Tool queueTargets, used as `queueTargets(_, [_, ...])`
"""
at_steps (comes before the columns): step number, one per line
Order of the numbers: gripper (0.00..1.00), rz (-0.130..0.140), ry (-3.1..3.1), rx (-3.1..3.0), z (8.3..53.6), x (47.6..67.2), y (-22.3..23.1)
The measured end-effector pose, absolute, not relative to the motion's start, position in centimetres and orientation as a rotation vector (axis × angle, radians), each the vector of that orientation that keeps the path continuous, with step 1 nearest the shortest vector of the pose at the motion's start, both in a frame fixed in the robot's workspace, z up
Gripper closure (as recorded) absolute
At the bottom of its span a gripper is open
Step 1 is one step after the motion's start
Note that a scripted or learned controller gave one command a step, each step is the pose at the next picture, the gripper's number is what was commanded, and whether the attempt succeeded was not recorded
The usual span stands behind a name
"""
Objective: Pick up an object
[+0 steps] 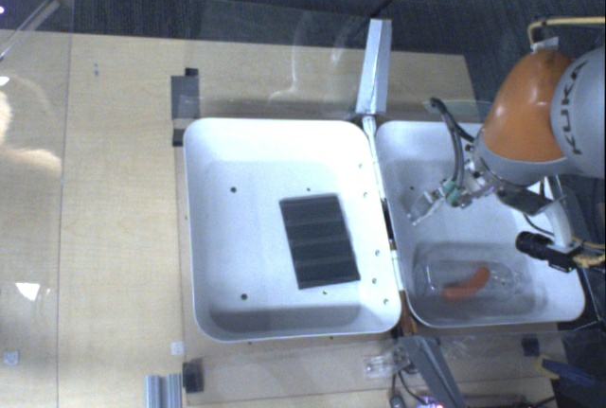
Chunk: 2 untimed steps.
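Observation:
A dark ribbed rectangular pad (pixel 320 240) lies flat in the middle of the left bin (pixel 218 207). In the right bin (pixel 407 160), near its front, a clear plastic piece (pixel 473 275) lies with an orange-red item (pixel 469 283) in or under it. My gripper (pixel 426 204) hangs over the middle of the right bin, behind the clear piece and apart from it. The grey arm with its orange band (pixel 525 108) reaches in from the right.
A metal post (pixel 375 65) stands at the back, where the two bins meet. Both bins rest on a pale wooden bench (pixel 95 207). Cables and a black fitting (pixel 540 247) hang off the arm over the right bin's right side.

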<state>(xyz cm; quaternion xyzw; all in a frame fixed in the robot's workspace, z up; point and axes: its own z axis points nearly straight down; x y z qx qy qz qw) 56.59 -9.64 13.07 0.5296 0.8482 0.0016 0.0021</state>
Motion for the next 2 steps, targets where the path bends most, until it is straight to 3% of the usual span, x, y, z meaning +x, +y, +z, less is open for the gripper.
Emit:
queueTargets(1, [0.00,0.013,2.686,1.601,9.1,49.2,-10.2])
queueTargets(2, [0.00,0.009,2.701,1.567,9.1,49.3,-9.2])
